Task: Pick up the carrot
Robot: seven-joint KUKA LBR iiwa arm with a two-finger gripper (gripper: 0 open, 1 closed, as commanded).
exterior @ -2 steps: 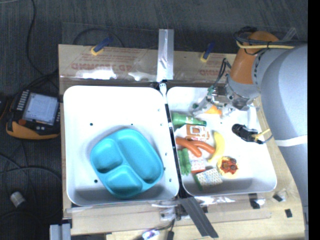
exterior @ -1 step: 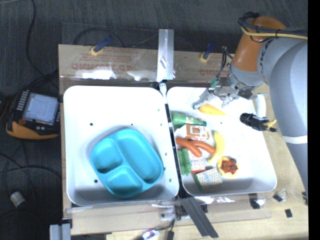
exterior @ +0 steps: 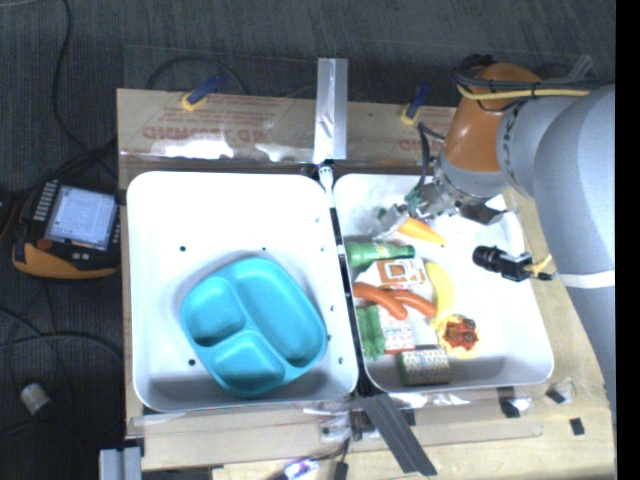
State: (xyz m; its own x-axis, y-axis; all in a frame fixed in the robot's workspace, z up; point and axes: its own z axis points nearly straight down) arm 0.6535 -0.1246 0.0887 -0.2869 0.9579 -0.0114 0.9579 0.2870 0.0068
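Carrot (exterior: 421, 232): seen as a small orange wedge at the far end of the right bin (exterior: 520, 353), above the banana (exterior: 441, 286).
Tool (exterior: 413, 208): placed just beside the carrot's far end; whether it is released or clenched cannot be told.
Progress: approach judged complete; grasp and lift remain unconfirmed.
Left bin (exterior: 160, 228): occupied by a blue tray (exterior: 254, 323).

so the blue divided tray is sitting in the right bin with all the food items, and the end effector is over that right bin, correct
Not quite. The camera view shows the blue divided tray in the left bin, apart from the food items. The rest stands: the end effector is over the right bin, near the carrot.
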